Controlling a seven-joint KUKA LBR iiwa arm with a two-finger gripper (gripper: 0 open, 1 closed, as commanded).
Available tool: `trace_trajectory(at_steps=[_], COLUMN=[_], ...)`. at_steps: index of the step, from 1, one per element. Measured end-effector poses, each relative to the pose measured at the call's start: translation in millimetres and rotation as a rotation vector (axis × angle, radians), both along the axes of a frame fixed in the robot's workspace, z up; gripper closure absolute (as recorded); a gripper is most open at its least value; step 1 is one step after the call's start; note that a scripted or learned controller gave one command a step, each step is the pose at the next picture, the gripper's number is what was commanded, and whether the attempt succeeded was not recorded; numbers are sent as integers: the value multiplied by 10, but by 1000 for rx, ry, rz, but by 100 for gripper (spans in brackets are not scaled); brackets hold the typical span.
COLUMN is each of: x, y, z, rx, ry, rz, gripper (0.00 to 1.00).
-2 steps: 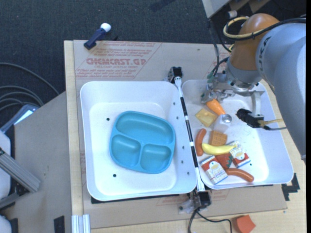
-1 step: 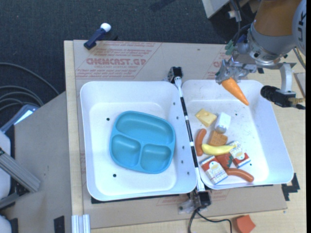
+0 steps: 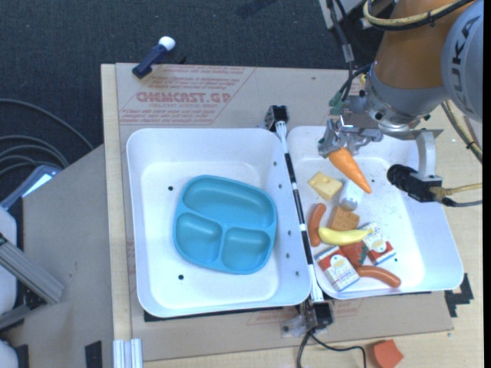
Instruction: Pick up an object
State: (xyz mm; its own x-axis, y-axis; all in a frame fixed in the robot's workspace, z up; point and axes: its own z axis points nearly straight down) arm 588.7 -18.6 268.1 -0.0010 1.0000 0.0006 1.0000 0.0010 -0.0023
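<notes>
Carrot (image 3: 351,169) hangs from the gripper (image 3: 335,146), fingers clamped on its thick end, tip slanting down over the right bin (image 3: 441,244) — a shallow pinch, so it could twist and drop out. Below lie cheese (image 3: 326,185), a banana (image 3: 343,235) and sausages (image 3: 314,222) — crowded. Left bin (image 3: 149,205) holds a blue tray (image 3: 224,224).

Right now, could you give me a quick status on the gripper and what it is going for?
Gripper over right bin, at the carrot's top end. Carrot tilted, tip toward the cheese wedge. Hold not confirmed.
</notes>
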Motion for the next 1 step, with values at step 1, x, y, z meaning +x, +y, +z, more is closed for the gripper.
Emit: trace_trajectory(at_steps=[1], x=[-677], y=[-369], z=[-119], rx=[0], ry=[0], rz=[-2], gripper=[100])
